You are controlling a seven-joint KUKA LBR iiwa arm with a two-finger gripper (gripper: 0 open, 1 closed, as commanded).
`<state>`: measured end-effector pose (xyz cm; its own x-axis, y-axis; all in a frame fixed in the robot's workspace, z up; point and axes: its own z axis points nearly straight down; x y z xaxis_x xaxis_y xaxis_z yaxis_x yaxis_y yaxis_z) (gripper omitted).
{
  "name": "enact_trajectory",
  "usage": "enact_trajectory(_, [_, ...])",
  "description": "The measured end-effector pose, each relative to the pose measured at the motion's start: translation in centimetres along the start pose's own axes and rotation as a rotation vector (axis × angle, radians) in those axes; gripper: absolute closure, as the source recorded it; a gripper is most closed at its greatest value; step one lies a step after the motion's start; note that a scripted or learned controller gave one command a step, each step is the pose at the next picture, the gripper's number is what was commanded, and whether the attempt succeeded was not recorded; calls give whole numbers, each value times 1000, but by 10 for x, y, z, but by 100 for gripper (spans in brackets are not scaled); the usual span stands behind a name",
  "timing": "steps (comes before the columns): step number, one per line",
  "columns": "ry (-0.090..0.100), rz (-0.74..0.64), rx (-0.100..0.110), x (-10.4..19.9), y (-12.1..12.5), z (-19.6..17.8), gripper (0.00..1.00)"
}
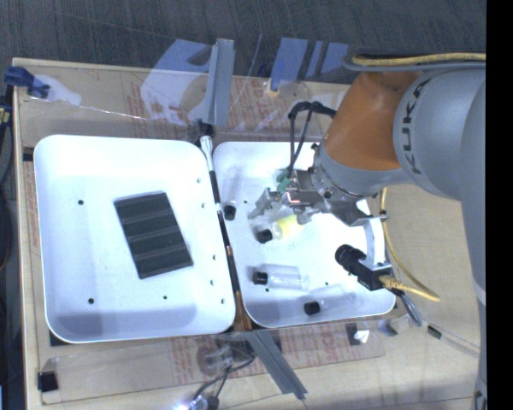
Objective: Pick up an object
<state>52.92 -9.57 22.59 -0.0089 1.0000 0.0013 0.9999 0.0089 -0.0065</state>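
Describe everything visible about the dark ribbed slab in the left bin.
The dark grey rectangular ribbed slab lies flat on the floor of the shallow white left bin, near its middle. Lengthwise grooves divide its top into bands. It looks matte, like rubber or plastic. It sits skewed to the bin's walls, and nothing else touches it.

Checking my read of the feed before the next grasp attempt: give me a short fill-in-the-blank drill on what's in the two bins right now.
1. The dark ribbed slab lies alone in the ____ bin of the camera view.
2. The end effector is over the ____ bin.
3. The small yellow object lies just below the end effector, inside the ____ bin.
4. The band above the arm's wrist is coloured ____.

Missing words: left; right; right; orange
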Motion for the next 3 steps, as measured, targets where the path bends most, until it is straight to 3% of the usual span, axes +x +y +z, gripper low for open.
enact_trajectory(1, [0,-42,1,-66,31,78,0])
enact_trajectory(2, [-1,-127,-3,-115,76,134,0])
enact_trajectory(3, [-2,-131,-3,-115,76,124,100])
